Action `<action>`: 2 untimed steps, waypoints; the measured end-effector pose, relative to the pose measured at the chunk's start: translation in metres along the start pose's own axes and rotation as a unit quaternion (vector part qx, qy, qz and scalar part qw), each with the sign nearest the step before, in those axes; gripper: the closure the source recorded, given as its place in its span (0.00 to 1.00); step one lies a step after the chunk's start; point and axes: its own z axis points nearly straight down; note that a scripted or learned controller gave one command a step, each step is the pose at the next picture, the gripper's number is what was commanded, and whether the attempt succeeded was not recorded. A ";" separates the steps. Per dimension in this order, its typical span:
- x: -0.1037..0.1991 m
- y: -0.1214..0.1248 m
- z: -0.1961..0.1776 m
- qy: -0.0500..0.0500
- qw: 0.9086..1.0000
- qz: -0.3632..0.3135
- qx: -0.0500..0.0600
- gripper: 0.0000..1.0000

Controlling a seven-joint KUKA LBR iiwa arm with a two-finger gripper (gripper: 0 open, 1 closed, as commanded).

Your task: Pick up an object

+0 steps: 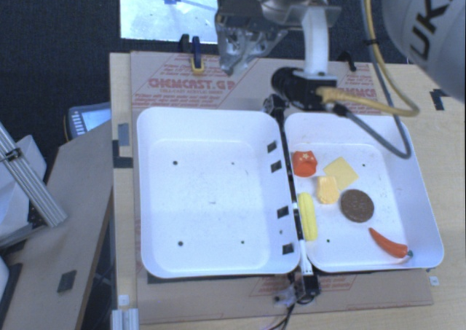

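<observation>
My gripper (234, 60) hangs high over the back edge of the bench, beyond the far rim of the left bin (211, 119), with nothing seen between its fingers. In the right bin (415, 197) lie a red-orange tomato piece (304, 163), a pale yellow cheese wedge (340, 173), a small yellow block (328, 190), a brown round cookie (357, 205), a yellow corn cob (308, 217) by the left wall, and a red chili pepper (388, 243) at the front right.
Cardboard with red lettering (182, 82) lies under both bins. Black clips (280, 168) line the seam between the bins. A yellow and blue clamp (196, 55) stands at the back left. A metal rail (29, 183) leans at the far left.
</observation>
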 end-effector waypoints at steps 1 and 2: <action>0.001 0.002 -0.008 -0.001 1.000 -0.002 0.002 1.00; 0.001 0.002 -0.008 -0.001 1.000 -0.002 0.002 0.00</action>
